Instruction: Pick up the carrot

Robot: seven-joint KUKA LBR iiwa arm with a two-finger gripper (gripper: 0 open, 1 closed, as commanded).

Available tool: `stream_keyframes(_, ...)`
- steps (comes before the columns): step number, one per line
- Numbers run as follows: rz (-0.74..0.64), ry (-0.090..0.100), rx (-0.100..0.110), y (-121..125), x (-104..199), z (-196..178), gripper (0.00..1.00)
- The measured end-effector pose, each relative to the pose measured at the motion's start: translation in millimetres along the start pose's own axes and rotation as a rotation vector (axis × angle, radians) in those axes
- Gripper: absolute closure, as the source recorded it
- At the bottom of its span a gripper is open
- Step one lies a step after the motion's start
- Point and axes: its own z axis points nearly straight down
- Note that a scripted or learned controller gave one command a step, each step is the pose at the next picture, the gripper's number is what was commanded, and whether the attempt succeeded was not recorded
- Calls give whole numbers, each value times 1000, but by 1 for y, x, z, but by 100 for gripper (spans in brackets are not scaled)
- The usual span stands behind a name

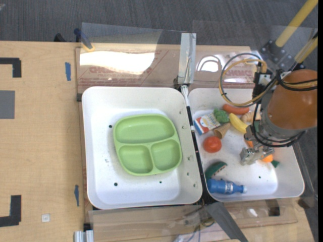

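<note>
I am lowering my tool (251, 155) onto the carrot (267, 159) near the right bin's (290, 185) right wall, whether parted or together I cannot tell, and an off-centre descent risks nudging the carrot against that wall.

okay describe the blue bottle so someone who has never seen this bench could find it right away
Start at the right-hand shallow white bin, the one crowded with toy food. Go to its near edge at the bottom of the camera view, where a small blue plastic bottle with a white cap lies on its side. It is the one blue item among its neighbours, just below a dark green curved piece.
</note>
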Motion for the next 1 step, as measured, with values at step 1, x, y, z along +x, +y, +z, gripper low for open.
stream_keyframes(1, -127, -7, -1, -79, -104, -98, 100)
